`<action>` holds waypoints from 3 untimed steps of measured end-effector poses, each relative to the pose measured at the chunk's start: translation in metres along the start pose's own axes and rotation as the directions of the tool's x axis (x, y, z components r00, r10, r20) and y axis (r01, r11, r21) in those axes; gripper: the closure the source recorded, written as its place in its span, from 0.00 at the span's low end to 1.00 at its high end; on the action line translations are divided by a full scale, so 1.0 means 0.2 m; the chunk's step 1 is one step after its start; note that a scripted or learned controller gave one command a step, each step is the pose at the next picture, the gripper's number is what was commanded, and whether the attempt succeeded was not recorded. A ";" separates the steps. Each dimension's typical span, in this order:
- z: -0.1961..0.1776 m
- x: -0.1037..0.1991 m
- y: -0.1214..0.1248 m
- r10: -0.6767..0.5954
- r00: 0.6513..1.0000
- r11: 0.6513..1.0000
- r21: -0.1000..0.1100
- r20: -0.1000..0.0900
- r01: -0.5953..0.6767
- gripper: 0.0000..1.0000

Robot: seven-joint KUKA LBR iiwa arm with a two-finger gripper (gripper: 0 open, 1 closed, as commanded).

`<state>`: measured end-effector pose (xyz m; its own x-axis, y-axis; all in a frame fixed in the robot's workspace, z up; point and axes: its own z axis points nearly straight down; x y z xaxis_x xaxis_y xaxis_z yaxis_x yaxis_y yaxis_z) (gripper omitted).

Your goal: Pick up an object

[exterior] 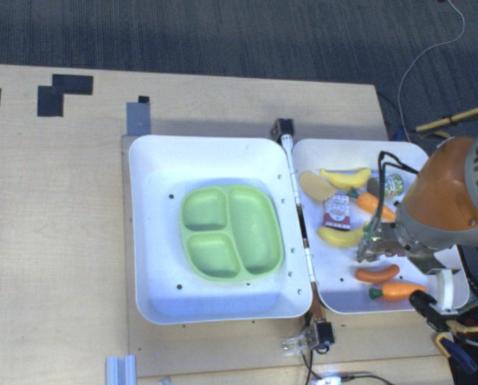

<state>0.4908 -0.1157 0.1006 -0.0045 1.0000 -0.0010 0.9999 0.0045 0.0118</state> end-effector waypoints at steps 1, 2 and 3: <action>0.00 0.00 0.00 0.000 1.000 1.000 0.001 0.000 0.000 0.00; -0.05 0.00 0.01 -0.002 1.000 1.000 -0.003 0.000 0.002 1.00; -0.05 0.00 0.01 -0.002 1.000 1.000 -0.003 -0.001 0.002 0.00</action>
<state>0.4924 -0.1151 0.1112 -0.0068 1.0000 -0.0004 0.9999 0.0068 0.0147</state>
